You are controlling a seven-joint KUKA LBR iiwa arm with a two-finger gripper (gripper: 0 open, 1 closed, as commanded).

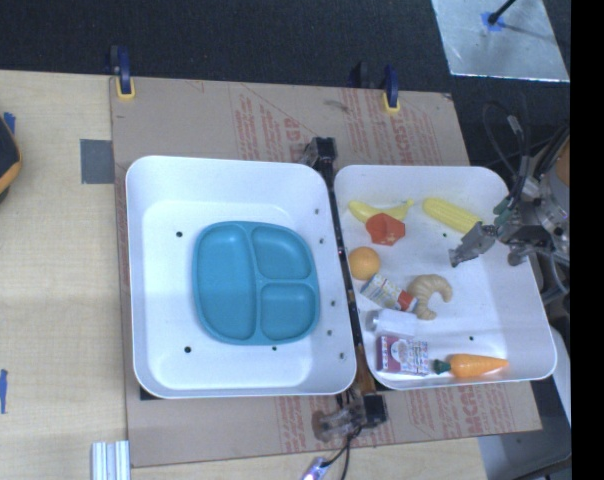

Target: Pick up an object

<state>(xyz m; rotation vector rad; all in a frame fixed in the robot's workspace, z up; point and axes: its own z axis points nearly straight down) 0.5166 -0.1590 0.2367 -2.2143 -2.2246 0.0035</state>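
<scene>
1. A counter (pixel 52 268) covered with cardboard carries two shallow white bins side by side, seen from above at a slant.
2. The left bin (pixel 157 183) holds a blue divided plate (pixel 254 281), lying flat near its middle.
3. The right bin (pixel 517 298) holds the loose things to pick from, scattered so each can be reached singly: a yellow banana (pixel 365 209) touching a red pepper (pixel 385 229), a corn cob (pixel 450 214), an orange (pixel 363 263), a croissant (pixel 430 295) beside a small bottle (pixel 385 292), a small carton (pixel 402 355) and a carrot (pixel 476 366) along the near edge.
4. The jaws (pixel 497 236) reach in from the right, over the bin's right part, apparently poised above bare bin floor.
5. They seem parted, with two dark fingers spread, and nothing sits between them.
6. The corn cob lies nearest, just beside the jaws toward the far left; the croissant lies near, toward the front left.
7. Judging from this, no object is picked yet.
</scene>
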